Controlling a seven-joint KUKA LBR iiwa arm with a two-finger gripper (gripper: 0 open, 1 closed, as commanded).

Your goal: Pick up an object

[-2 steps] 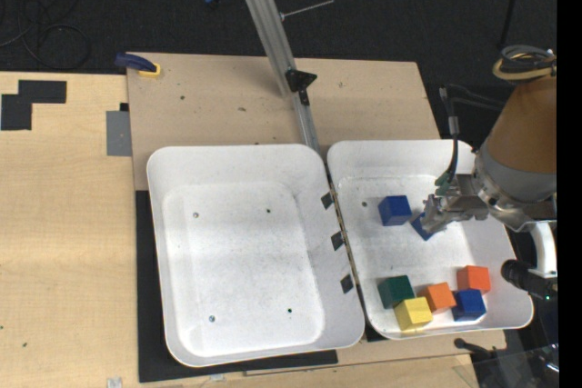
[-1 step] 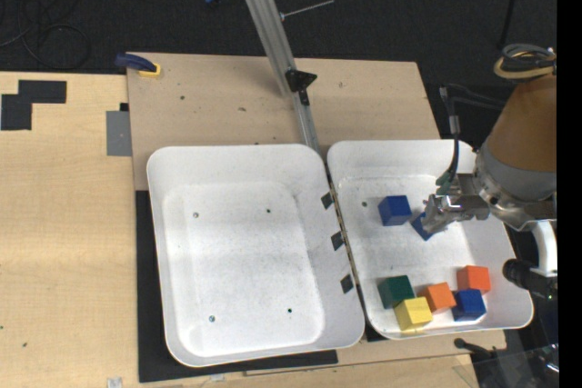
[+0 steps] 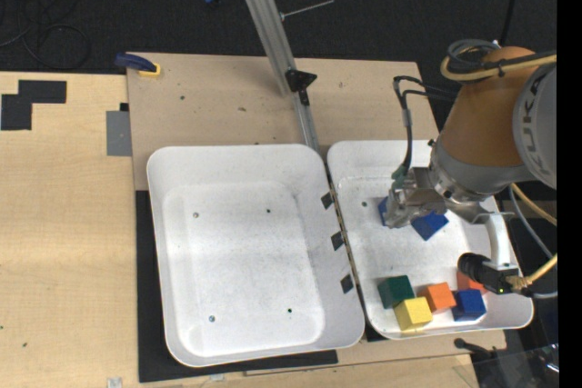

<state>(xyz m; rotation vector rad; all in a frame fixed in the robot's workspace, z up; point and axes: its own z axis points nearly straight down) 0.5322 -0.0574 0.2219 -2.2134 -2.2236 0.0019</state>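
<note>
Two shallow white plastic bins are carried side by side on the worktop: the left-hand bin (image 3: 182, 195) towards the worktop's near-left part, the right-hand bin (image 3: 364, 168) towards its near-right corner. The gripper (image 3: 400, 206) is seen low over the middle of the right-hand bin, and whether its jaws are apart, together or clamped on anything cannot be told, since the wrist covers them. Two blue shapes are seen just beside it: a small blue piece (image 3: 386, 213) at its left and a blue cube-like block (image 3: 430, 224) at its right; whether these are one thing or two cannot be told. Along that bin's near edge a cluster is gathered: one dark green cube (image 3: 396, 290), one yellow cube (image 3: 414, 313) touching it, one orange cube (image 3: 440, 295), one dark blue cube (image 3: 469, 305), and a sliver of something red-orange (image 3: 469, 283) behind the last, partly hidden by a black cable fitting. Five cubes are thus counted with certainty, seven pieces at most. The blocks are judged to be light, stiff and not fragile, probably smooth-faced and somewhat slippery. A hold across two opposite flat faces, near the middle of the height, is judged best; the clustered cubes touch one another, so the isolated blue block by the gripper is judged the easier to take.
</note>
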